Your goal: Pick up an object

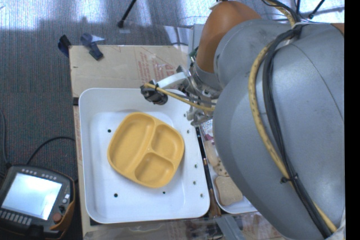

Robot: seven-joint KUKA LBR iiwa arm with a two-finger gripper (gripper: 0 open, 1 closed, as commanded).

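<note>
yellow plate in left white bin, arm just right, fingers' state unclear

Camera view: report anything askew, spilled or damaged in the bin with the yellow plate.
The yellow plate lies right side up but turned at a slant to the walls of the white bin. No spill or damage shows; nothing else stands out.

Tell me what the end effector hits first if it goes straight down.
Probably the right rim of the left white bin, beside the yellow divided plate; the end effector hangs about over it. Depth is unclear, so it might land on the bin floor just inside.
</note>
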